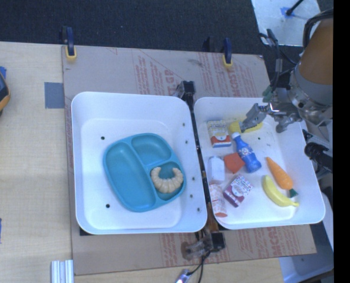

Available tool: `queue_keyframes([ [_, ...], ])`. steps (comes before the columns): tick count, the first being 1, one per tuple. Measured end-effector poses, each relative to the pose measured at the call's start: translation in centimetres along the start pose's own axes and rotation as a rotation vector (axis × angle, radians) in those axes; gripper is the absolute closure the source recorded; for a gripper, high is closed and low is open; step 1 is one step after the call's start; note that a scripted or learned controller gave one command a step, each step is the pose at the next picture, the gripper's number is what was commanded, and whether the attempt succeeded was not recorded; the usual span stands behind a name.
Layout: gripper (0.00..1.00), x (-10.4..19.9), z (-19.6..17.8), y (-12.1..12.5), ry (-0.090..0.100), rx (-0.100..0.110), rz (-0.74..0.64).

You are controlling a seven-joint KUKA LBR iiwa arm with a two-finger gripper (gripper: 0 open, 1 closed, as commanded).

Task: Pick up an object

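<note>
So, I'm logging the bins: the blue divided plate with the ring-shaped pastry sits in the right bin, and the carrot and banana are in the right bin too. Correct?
Not quite. The camera view shows the blue divided plate, with the ring-shaped pastry on it, in the left bin. The carrot and banana are in the right bin.

Two white bins [134,106], one blue plate [141,171], one carrot [279,173], one banana [277,193], one bottle [246,152]

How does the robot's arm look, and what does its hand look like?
The arm comes in at the right edge. It is rounded, with an orange band and grey metal below it. The wrist is a cluster of silver and dark parts, with black cables running up beside it. The hand is small, grey and dark, ending in two thin fingers.
</note>
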State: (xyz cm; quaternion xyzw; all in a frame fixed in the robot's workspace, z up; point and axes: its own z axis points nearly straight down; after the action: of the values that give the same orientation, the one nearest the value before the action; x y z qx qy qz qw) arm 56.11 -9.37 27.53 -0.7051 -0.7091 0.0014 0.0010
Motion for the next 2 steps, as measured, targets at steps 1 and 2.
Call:
queue_keyframes([
  [1, 0.0, -0.3, 11.4, 1.3, -0.001, 0.003, 0.001],
  [2, 0.0, -0.6, 16.7, 0.1, -0.005, -0.016, 0.001],
])
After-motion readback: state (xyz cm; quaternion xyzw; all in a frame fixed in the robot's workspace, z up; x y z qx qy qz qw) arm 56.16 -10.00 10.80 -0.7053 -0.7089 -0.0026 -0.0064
